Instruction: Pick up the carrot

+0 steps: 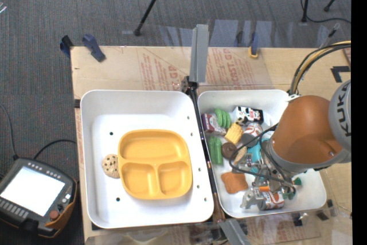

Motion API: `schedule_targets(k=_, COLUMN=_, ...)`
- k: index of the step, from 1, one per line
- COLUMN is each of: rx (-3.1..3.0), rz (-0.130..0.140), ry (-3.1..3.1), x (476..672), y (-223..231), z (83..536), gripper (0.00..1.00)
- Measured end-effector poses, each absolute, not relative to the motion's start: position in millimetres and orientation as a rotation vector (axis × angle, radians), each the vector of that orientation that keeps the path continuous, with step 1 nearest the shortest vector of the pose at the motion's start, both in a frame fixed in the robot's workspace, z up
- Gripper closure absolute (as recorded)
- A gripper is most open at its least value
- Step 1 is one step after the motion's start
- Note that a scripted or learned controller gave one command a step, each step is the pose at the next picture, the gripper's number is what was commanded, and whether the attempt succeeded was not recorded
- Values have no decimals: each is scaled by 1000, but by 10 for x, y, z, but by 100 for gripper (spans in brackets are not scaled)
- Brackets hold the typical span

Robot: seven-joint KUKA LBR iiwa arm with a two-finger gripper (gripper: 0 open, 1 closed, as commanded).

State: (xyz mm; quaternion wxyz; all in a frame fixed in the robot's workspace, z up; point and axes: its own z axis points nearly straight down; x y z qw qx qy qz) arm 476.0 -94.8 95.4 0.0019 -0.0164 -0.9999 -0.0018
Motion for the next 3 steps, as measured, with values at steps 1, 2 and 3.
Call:
schedule_targets(k=1, rx=-45, rz=-8, ry=-3137, x=4764, y=-937, z=1046, gripper=100)
schedule_targets(k=2, rx=563, rz=-5, ry=-3087, x=4752, y=-936, z=862, gripper=100)
schedule_targets(k=3, rx=567, rz=-9, ry=-3087, x=4759, y=-914, z=955, gripper=100)
